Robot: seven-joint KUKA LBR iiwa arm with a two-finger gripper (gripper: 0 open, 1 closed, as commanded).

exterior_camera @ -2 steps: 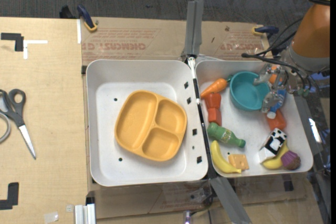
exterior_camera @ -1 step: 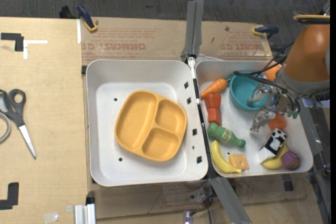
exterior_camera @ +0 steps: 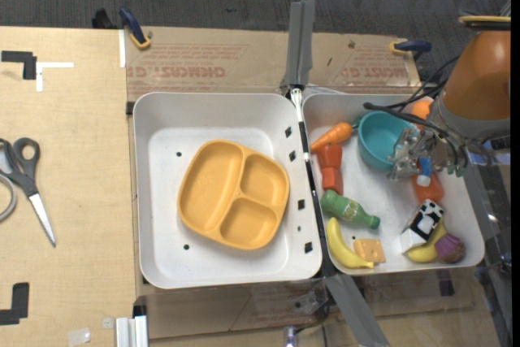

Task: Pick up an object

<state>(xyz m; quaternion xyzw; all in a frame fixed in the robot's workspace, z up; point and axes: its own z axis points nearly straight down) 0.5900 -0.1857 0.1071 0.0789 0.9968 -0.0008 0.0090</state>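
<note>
My gripper (exterior_camera: pixel 415 156) hangs low over the right bin (exterior_camera: pixel 473 207), at the right rim of a teal bowl (exterior_camera: pixel 379 140). Just below it lie a small blue-and-white piece (exterior_camera: pixel 423 167) and an orange object (exterior_camera: pixel 429 189). In the same bin are a carrot (exterior_camera: pixel 331 135), a red block (exterior_camera: pixel 331 175), a green bottle (exterior_camera: pixel 349 210), a banana (exterior_camera: pixel 342 245), a cracker-like square (exterior_camera: pixel 370 250), a black-and-white cow toy (exterior_camera: pixel 425 219), a smaller banana (exterior_camera: pixel 422 253) and a purple item (exterior_camera: pixel 451 248). An orange ball (exterior_camera: pixel 420 106) sits partly behind the arm.
The left bin (exterior_camera: pixel 154 175) holds a yellow divided plate (exterior_camera: pixel 234 193). Scissors (exterior_camera: pixel 29 183) lie on the wooden bench at far left. A grey divider (exterior_camera: pixel 300 45) rises between the bins at the back. The arm's orange band (exterior_camera: pixel 485 73) fills the upper right.
</note>
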